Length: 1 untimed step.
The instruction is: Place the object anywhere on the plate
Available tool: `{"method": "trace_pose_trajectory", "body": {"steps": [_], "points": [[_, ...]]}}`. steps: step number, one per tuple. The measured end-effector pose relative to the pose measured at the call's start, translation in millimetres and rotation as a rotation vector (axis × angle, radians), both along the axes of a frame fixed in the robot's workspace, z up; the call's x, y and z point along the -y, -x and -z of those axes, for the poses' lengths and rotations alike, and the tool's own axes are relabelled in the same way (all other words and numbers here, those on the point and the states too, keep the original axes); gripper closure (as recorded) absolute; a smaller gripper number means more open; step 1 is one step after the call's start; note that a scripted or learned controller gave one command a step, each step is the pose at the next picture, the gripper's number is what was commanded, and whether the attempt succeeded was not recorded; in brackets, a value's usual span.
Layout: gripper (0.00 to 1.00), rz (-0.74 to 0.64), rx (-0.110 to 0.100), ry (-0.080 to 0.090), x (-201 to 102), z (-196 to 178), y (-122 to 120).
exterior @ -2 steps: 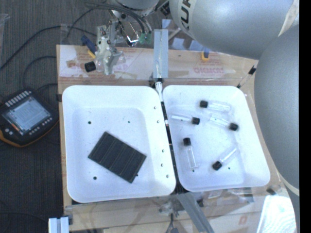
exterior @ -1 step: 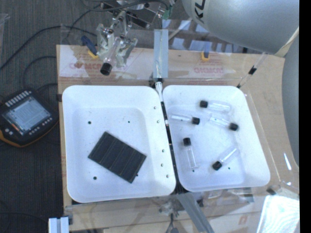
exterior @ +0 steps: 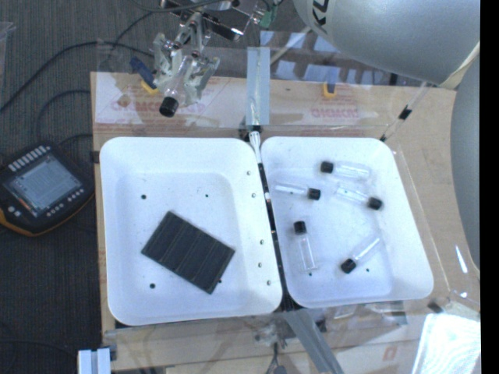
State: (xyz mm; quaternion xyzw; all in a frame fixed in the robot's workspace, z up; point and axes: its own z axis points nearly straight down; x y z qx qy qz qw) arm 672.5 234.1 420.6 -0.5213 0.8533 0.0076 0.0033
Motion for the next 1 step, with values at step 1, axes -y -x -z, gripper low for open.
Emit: {"method": "trace_pose_trajectory", "body": {"steps": [1], "points": [[1.0,-0.347,0.002,0.012,13.7,-10.9,45.9]]}}
